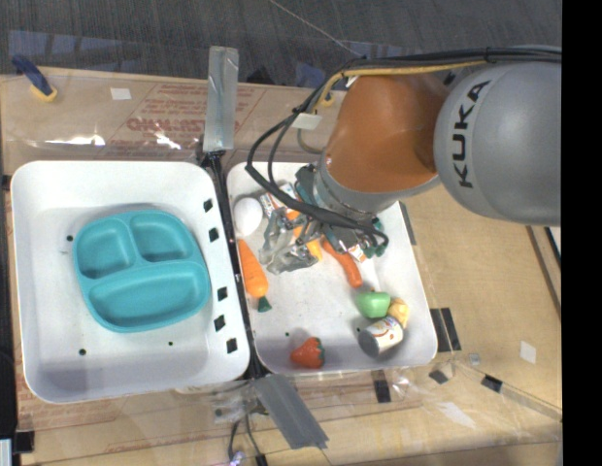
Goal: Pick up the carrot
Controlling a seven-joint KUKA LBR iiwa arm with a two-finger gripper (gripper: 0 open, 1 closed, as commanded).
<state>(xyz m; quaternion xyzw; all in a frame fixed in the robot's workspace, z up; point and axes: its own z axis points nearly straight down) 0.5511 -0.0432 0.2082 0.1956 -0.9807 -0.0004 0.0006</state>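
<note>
Two white bins; one teal plate; two carrots.

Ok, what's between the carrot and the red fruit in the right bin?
Nothing. In the camera view, the floor of the right bin between the carrot and the red fruit is bare white.

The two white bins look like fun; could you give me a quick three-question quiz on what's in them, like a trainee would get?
1. True or false: the teal plate lies in the left bin.
2. Which touches the right bin's left wall: A) carrot B) green fruit C) can?
3. Fill in: the red strawberry lies near the bin's ____ edge.

Key: 1 true; 2 A; 3 front (bottom of the view).
</note>
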